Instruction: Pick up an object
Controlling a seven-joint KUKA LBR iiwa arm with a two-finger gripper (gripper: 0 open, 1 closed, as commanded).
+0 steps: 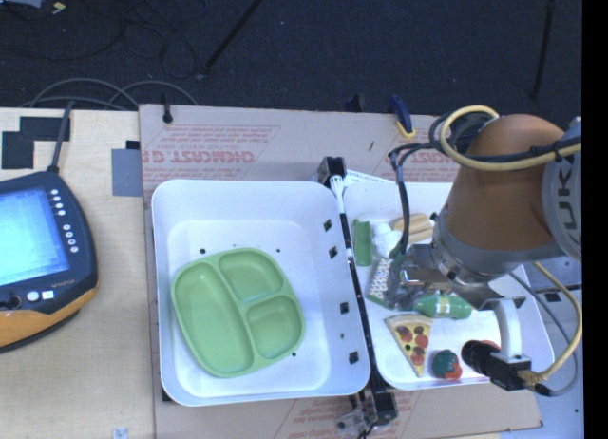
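Observation:
My gripper (410, 280) hangs low over the right bin (380, 371), mostly covered by the orange wrist and grey arm above it. Right under it lies a green bottle-shaped toy (445, 308), and a grey perforated piece (380, 281) sits just to its left. A toy pizza slice (411, 340) and a small red and green round toy (445, 363) lie toward the bin's front. At the bin's back left are a green stick (362, 241), a white piece (383, 236) and a tan wooden piece (418, 227). Nothing shows between the gripper's tips.
The left bin (190, 209) holds a green divided plate (237, 310). A black divider rail (344, 266) runs between the bins. A teach pendant (38, 252) lies on the bench at the far left.

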